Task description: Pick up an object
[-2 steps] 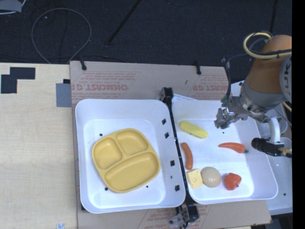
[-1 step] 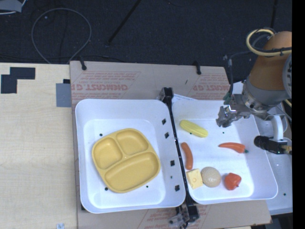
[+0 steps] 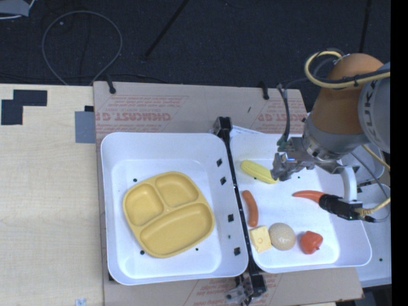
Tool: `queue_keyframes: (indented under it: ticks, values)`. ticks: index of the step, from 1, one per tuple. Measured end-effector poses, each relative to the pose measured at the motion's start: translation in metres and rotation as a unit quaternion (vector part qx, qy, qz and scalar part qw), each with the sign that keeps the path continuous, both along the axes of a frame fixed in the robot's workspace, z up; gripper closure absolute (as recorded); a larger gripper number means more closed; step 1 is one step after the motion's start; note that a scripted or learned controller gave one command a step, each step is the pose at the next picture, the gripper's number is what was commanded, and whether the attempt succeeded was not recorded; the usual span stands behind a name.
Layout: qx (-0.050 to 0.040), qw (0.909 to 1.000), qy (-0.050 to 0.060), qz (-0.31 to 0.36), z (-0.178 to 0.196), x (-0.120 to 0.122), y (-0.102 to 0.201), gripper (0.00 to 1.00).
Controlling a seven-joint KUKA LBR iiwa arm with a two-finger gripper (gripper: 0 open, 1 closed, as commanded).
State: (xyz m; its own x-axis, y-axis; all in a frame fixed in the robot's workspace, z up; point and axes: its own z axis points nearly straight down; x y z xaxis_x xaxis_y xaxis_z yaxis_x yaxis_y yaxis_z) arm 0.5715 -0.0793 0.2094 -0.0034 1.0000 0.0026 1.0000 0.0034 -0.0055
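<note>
Tool point(image 3: 282, 166) sits right at the end of the little yellow corn cob point(image 3: 258, 171) in the right bin point(image 3: 357, 250), can't tell whether it grips. That bin also has a sausage point(image 3: 249, 208), cheese point(image 3: 260, 238), egg point(image 3: 282, 236), strawberry point(image 3: 310, 241), chili point(image 3: 308, 196). Left bin point(image 3: 118, 158) has a yellow divided plate point(image 3: 168, 214).

Rt bin point(image 3: 357, 250) centre free; toys ring it.

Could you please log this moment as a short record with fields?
left bin: yellow divided plate
right bin: corn cob, sausage, cheese wedge, beige ball, strawberry, red chili pepper
gripper: low over right bin, beside corn cob
grasp: cannot tell
</note>
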Motion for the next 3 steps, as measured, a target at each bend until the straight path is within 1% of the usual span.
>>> queue_keyframes:
  ticks: [1,2,3]
  values:
    - [0.0000,1.0000,0.001,0.000,-0.005,-0.022,0.054,1.00]
    - [-0.0002,1.0000,0.000,0.000,-0.009,-0.031,0.100,1.00]
    - [-0.0007,1.0000,-0.002,0.001,0.006,-0.045,0.156,1.00]
